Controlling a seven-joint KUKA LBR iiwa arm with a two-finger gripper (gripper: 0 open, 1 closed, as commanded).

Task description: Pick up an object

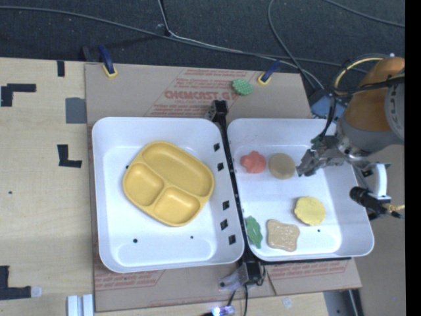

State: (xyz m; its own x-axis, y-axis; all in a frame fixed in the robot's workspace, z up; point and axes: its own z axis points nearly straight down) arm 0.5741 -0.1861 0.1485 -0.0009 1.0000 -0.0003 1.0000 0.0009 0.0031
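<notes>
The right bin [342, 242] holds several small food pieces: a pink-red piece [253, 162], a tan round one [282, 166], a yellow round one [310, 210], a toast-shaped piece [283, 236] and a green piece [253, 229] by the left wall. My gripper [308, 166] hangs low over the bin's upper right, just right of the tan round piece. Nothing shows between its tips. The arm with its orange band [371, 104] comes in from the right.
The left bin [108, 242] carries a yellow divided plate [168, 183]. A green object [242, 87] lies on the cardboard behind the bins. Cables run across the dark floor at the top. Clips stand at the cardboard's back edge.
</notes>
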